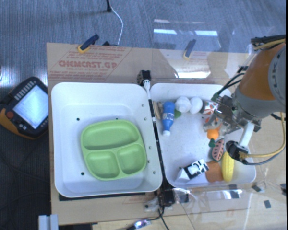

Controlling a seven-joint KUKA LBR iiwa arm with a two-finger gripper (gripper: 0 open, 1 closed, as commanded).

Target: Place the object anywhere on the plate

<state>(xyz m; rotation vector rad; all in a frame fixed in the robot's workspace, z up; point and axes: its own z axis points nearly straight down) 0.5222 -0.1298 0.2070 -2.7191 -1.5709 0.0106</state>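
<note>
Green and three-compartmented, the plate (114, 149) lies in the left white bin (62, 109), toward its lower middle, with nothing resting in any of its sections. The right white bin (182, 128) holds all the loose items. Near its upper left, a blue bottle (168, 116) with a white neck lies tilted, cap end pointing toward the divider between the bins. Just beside it, at the upper centre, sit two white rounded objects (189, 104), touching each other, with a small green piece at their left. Along the right side, from upper to lower, a small orange ball (212, 134) lies below the tool; a watermelon-slice toy (218, 150) lies beneath that; a yellow corn-like item (227, 167) lies lengthwise by the right wall; and an orange object (213, 172) touches it at the bottom. A black-and-white carton (194, 169) lies on its side at the lower centre.

The grey arm with its orange band (261, 80) reaches in from the right, and the tool (216, 116) hangs over the upper right part of the right bin, just above the orange ball. Whether its fingers are spread or closed cannot be told from here, since cabling and the wrist body obscure them.

A handheld pendant (23, 108) with a lit screen rests on the floor, left of the tabletop (86, 66).
</note>
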